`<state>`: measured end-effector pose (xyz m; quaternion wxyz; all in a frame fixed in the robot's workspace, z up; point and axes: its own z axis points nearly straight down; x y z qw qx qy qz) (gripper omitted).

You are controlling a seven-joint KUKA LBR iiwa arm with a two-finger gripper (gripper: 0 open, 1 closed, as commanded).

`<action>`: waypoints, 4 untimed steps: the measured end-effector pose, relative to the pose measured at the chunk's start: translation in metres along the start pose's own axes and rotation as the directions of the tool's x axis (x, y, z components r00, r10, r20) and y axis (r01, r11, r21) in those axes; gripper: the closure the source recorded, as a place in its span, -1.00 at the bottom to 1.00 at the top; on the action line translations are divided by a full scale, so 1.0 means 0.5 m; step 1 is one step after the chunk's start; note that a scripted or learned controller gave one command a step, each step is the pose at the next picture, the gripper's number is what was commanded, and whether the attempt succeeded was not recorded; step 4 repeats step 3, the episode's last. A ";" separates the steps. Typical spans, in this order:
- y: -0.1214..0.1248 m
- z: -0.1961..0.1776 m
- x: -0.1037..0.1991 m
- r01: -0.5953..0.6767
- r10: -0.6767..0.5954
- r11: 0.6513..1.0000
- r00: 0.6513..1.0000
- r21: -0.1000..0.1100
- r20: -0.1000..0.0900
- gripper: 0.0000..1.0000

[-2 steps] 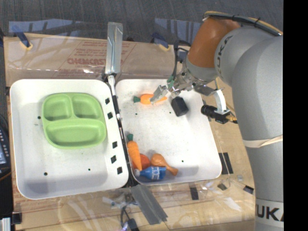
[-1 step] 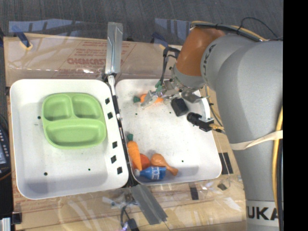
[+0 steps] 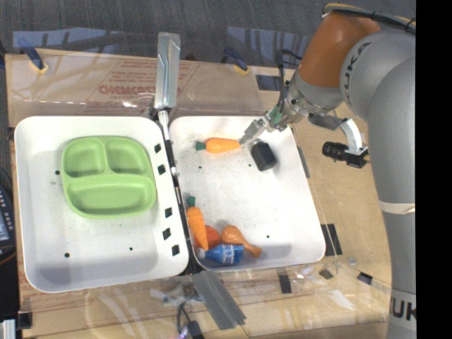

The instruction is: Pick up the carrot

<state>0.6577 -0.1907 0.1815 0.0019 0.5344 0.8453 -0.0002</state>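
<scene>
Small orange plastic carrot (image 3: 219, 145), green stub at left end, lies flat in right white bin (image 3: 296, 210); two-finger gripper (image 3: 256, 140) released, beside its tip.

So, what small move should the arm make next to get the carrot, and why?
Probably shift the gripper a little left and lower it over the carrot. One finger sits by the carrot's right tip, the other lies beyond it, so nothing is between them.

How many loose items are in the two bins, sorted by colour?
Orange: 3, the carrot by the end effector, a second carrot, a drumstick-shaped toy
Green: 1, divided plate
Blue: 1, bottle
Total: 5
</scene>
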 end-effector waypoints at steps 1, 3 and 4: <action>-0.012 -0.254 -0.029 -0.018 0.018 1.000 1.000 -0.002 0.001 -1.00; 0.026 -0.004 0.058 0.198 -0.198 0.980 0.980 0.002 -0.004 -1.00; 0.026 -0.004 0.058 0.198 -0.198 0.980 0.980 0.002 -0.004 -1.00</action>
